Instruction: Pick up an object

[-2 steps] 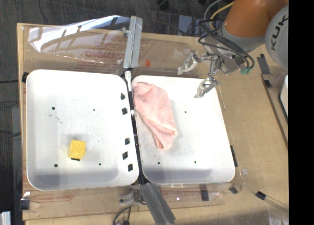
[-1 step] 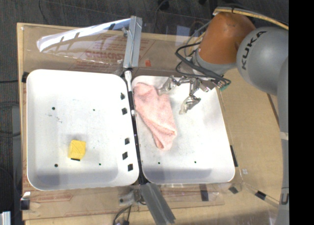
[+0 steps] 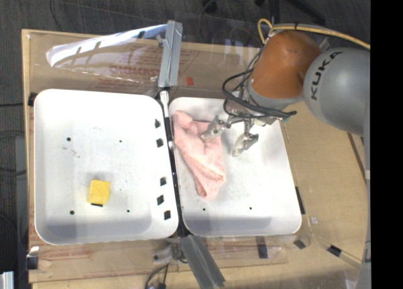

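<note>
A crumpled pink cloth lies in the right bin, along its left side. A small yellow block rests in the left bin, toward the front. My gripper hangs over the back of the right bin with its two fingers spread apart. One fingertip is over the cloth's upper right edge, the other fingertip is over bare bin floor. Nothing sits between them.
A grey metal divider runs between the bins from the back. Clear plastic sheeting lies behind the left bin. The grey arm with its orange band covers the right bin's back right corner.
</note>
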Robot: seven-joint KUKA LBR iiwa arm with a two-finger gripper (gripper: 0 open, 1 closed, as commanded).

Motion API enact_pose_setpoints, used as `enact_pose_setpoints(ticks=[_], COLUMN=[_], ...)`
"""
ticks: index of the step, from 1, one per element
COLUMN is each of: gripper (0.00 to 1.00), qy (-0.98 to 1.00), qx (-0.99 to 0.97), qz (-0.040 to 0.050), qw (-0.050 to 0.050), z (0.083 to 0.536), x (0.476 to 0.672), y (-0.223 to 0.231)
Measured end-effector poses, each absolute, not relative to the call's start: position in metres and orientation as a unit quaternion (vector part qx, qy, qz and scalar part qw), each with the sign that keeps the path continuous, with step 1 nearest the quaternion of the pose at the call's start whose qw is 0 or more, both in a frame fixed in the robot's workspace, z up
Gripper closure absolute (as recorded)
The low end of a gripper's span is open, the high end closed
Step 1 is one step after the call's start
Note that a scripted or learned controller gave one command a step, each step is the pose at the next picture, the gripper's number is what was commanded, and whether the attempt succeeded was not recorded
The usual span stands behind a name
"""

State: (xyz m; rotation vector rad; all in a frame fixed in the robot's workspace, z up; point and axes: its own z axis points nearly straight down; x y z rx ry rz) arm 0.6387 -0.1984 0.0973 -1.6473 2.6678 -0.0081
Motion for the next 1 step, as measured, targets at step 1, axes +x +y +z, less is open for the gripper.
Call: enact_pose_setpoints(ticks=[1], gripper=[1.0], qy=[0.85], qx=[-0.526], qz=[-0.0033], qw=[0.005], z=[0.11], x=[0.6405], y=[-0.1977])
